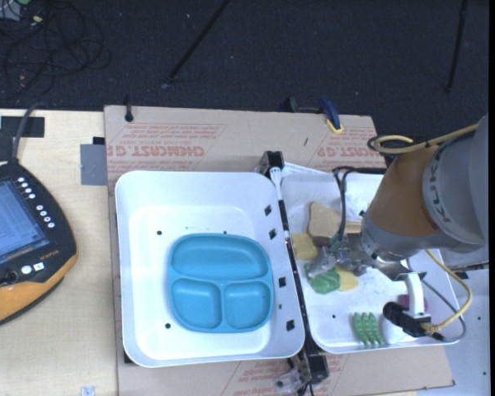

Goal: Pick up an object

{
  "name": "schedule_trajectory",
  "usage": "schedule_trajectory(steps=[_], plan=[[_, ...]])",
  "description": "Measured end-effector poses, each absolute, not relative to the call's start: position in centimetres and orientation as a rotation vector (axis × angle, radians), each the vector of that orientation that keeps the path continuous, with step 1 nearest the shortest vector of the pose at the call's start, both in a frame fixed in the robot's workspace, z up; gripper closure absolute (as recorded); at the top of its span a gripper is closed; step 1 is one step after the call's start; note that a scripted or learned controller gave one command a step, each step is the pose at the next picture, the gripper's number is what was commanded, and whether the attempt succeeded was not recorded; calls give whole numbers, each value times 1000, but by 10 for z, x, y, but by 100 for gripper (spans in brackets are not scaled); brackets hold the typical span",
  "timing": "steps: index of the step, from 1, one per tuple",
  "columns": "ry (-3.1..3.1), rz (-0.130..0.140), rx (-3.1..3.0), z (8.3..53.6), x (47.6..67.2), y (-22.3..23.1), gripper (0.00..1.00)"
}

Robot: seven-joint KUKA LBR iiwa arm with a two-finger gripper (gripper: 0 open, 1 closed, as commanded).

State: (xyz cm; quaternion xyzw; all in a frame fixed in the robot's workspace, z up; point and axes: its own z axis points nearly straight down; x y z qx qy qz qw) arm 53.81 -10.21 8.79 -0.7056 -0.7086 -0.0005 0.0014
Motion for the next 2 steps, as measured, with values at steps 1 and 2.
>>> schedule_trajectory(steps=[1, 2], plan=[[-2230, -8, -2220, 143, 615, -81, 0], [-2225, -21, -2230, 93, 571, -80, 0]])
